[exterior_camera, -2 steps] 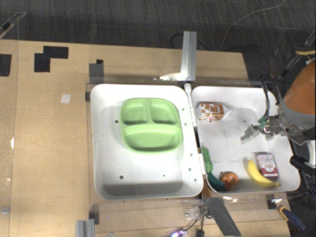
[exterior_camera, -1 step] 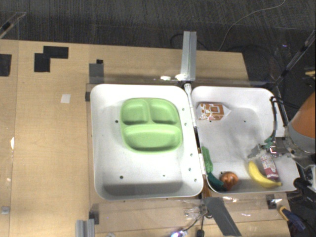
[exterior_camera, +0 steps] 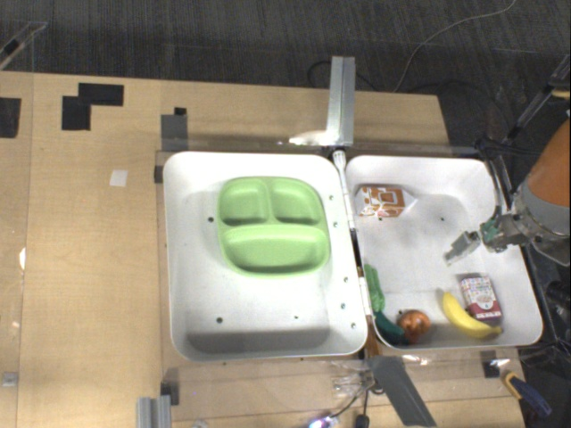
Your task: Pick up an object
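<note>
The right bin (exterior_camera: 419,185) holds a brown-and-white snack packet (exterior_camera: 382,201) at its far left. Along its near edge lie a yellow banana (exterior_camera: 467,316), a small red-and-white carton (exterior_camera: 479,296) and a reddish apple (exterior_camera: 415,325), with a green vegetable (exterior_camera: 373,289) against the left wall. My gripper (exterior_camera: 462,245) hangs over the right part of this bin, above bare floor, beyond the banana and carton and up-left of them. Nothing shows in its grasp.
The left bin (exterior_camera: 192,266) bears a green divided plate (exterior_camera: 269,224). A metal post (exterior_camera: 342,96) rises behind the divider between the bins. My arm (exterior_camera: 546,194) comes in over the right bin's right rim. Wooden bench surrounds both bins.
</note>
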